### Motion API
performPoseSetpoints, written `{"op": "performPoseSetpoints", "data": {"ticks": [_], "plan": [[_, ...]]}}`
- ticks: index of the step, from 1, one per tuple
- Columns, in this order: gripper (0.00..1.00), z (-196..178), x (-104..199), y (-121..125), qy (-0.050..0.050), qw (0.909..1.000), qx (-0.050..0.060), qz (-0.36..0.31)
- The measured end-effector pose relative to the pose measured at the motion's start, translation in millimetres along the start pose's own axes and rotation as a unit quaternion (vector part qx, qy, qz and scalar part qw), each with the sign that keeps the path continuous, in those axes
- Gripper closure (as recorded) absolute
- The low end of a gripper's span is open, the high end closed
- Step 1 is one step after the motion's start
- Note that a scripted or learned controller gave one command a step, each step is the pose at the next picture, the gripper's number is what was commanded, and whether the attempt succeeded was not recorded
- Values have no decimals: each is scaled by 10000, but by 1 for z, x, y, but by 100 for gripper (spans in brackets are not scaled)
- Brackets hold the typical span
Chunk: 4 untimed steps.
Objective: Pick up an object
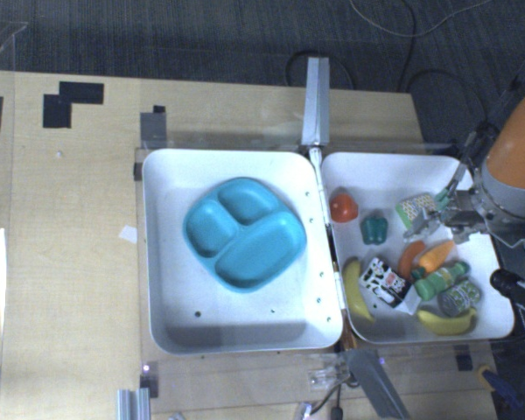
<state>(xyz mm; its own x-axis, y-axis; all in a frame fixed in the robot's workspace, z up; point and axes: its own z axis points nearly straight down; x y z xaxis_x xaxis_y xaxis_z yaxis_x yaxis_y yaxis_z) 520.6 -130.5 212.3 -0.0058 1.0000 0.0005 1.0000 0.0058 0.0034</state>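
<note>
Objects for picking lie clustered in the right bin [332, 175]: a red tomato [343, 206] by the divider between the bins, a green pepper [374, 228] just beside it, an orange carrot [436, 255] toward the bin's right side, and a yellow banana [444, 322] near its front wall. Left of that bin, the other bin [157, 261] carries a blue divided plate [244, 233]. At the right bin's far right side the claw [444, 208] hangs over a small green-and-white packet [416, 208]; how wide it stands I cannot tell.
</note>
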Motion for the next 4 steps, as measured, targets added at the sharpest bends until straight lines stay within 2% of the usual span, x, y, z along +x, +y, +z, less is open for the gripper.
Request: {"op": "performPoseSetpoints", "data": {"ticks": [1, 2, 3, 4], "plan": [[0, 123, -14, 8, -20, 9975, -63, -704], [0, 123, -17, -2, -5, 9999, -66, -140], [0, 124, -42, 59, -7, 9922, -37, 1249], [0, 123, -60, 32, 32, 9898, -41, 1420]]}}
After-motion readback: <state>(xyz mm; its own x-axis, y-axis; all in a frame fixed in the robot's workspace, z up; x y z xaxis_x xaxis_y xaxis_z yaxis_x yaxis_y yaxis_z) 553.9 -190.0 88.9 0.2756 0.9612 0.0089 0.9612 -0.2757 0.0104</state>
